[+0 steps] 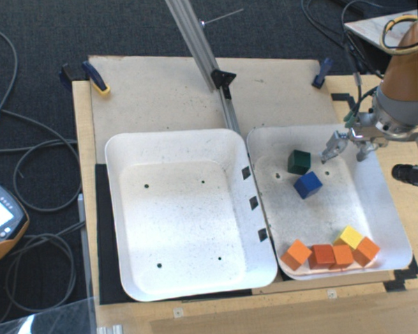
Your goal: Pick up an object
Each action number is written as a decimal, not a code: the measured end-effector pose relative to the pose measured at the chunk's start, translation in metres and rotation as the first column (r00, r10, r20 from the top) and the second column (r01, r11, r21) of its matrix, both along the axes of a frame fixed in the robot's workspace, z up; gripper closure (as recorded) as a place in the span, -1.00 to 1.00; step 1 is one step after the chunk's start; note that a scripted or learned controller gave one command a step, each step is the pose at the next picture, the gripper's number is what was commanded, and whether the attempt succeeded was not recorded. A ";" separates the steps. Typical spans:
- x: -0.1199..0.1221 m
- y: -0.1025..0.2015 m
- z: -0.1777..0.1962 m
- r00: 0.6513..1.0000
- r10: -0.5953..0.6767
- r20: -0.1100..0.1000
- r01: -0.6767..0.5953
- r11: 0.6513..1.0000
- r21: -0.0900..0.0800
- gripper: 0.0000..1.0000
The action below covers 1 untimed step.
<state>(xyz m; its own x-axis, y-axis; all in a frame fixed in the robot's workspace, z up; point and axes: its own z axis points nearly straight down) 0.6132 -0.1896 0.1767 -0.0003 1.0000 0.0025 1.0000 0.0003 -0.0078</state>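
My claw (346,146) hangs over the far right part of the right bin (379,210), its two fingers spread apart with nothing between them. One finger (332,149) points down toward the bin floor, the other (363,152) sits nearer the bin's right wall. My arm (400,90) comes in from the right, its orange band above the wrist.

Just left of my claw, near but apart from it, lies a dark green cube (299,161). A blue cube (308,185) sits just beside it on the near side, tilted a little off square; I cannot tell whether the two touch.

Along the near edge of the same bin, a row of blocks is packed together: an orange cube (295,254) at the left, a red-orange one (323,255) next, another (342,256) beside that, a yellow cube (351,236) behind them, and an orange one (367,250) at the right end.

The left bin (176,213) lies beside the right one on the table (156,96). A metal rail (195,38) slants across the far side.
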 end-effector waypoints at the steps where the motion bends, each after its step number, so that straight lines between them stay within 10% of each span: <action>1: -0.006 -0.004 -0.056 1.000 -0.002 0.010 0.002 1.000 -0.001 -1.00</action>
<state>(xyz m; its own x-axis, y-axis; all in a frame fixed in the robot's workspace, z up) 0.6077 -0.1932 0.1206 0.0016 1.0000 0.0012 1.0000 -0.0016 0.0024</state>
